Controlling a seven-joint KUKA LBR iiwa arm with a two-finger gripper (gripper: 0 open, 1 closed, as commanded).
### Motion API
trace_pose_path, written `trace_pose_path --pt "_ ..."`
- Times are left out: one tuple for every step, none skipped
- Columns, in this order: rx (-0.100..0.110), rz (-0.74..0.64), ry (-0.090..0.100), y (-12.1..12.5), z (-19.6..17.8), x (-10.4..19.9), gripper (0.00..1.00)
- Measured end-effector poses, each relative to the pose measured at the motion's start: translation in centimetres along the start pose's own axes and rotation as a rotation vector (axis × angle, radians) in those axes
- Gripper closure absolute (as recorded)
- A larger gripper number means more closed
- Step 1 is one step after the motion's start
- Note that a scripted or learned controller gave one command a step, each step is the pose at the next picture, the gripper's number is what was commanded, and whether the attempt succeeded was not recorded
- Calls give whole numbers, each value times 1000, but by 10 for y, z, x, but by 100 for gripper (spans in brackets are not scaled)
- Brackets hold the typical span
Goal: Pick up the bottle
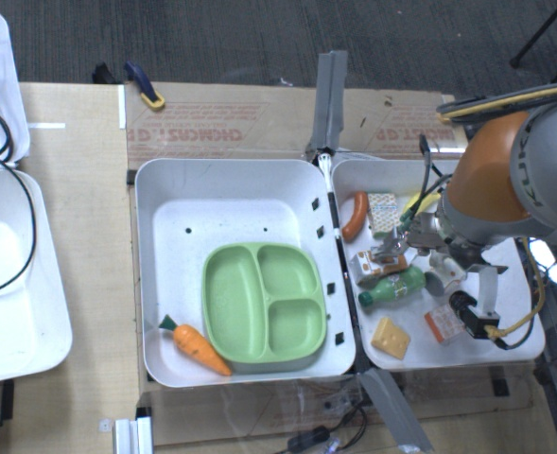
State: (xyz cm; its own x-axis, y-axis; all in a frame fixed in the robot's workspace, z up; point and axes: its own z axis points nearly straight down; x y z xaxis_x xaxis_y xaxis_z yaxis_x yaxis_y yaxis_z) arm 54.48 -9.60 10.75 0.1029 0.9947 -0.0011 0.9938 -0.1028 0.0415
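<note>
Robotics laboratory: an industrial arm (505,173) at right of frame works over two white bins (155,253) on a cardboard-lined table (212,121), loose cabling (4,206) at left.

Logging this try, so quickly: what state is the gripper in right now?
Gripper: low in the right bin, just above the green bottle; open or shut cannot be told, and no hold on anything can be seen.

The bottle (392,289) is small and green, lying on its side on the floor of the right-hand bin with its long axis running nearly left to right (the cap end cannot be made out). It lies just below the gripper (403,249), close beneath the fingers and not visibly between them.
</note>
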Motion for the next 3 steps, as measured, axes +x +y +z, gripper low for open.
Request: trace_pose_path --pt "0 -47 0 -11 0 -1 0" --pt "-1 22 1 -21 0 -1 0" --pt "13 250 8 -23 1 -3 0"
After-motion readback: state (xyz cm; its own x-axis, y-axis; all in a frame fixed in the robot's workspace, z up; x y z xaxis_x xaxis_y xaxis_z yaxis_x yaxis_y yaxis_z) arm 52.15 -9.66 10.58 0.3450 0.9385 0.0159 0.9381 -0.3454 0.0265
